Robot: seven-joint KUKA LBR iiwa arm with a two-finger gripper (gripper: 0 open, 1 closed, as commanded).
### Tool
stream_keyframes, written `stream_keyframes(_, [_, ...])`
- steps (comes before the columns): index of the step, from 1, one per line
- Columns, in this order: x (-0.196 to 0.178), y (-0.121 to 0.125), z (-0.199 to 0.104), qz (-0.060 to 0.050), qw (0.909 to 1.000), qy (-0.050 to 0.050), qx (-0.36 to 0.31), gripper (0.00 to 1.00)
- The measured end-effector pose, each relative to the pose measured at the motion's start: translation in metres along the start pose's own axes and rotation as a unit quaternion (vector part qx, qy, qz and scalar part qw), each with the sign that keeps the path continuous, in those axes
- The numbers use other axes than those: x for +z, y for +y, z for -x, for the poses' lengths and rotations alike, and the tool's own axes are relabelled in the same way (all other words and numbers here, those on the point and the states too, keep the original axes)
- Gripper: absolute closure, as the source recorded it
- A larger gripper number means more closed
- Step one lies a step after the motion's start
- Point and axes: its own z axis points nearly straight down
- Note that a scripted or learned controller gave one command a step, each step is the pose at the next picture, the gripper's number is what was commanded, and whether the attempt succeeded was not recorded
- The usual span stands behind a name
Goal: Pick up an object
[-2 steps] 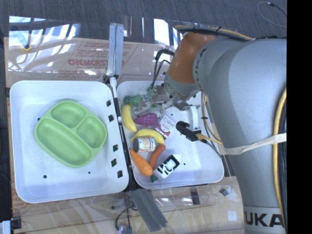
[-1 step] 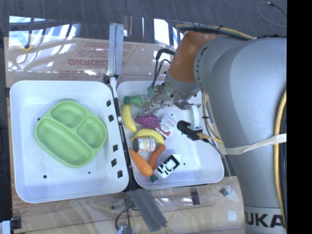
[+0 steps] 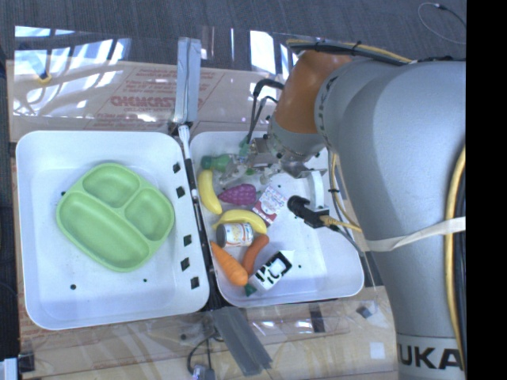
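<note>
Several small things crowd the right bin [image 3: 337, 279]: two bananas [image 3: 207, 191] [image 3: 242, 217], a purple grape bunch [image 3: 239, 194], a jar [image 3: 236, 233], two carrots [image 3: 230, 266] [image 3: 254, 252], a black-and-white box [image 3: 271, 269], a red-and-white packet [image 3: 272, 200] and a green item [image 3: 214, 163] at the far end. Above that far end the gripper [image 3: 255, 158] hangs near the green item and grapes; whether its jaws are wide or narrow I cannot tell. A green divided plate [image 3: 116, 215] lies alone in the left bin [image 3: 40, 291].

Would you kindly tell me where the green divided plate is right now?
The green divided plate lies in the left bin, towards its middle, across the divider from the bananas in the right bin.
</note>
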Motion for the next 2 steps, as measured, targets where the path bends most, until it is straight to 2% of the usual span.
stream_keyframes(1, [-0.0055,-0.0004,-0.0005,-0.003,1.0000,0.001,-0.002,1.00])
stream_keyframes(2, [-0.0055,-0.0004,-0.0006,-0.003,1.0000,0.001,-0.002,0.00])
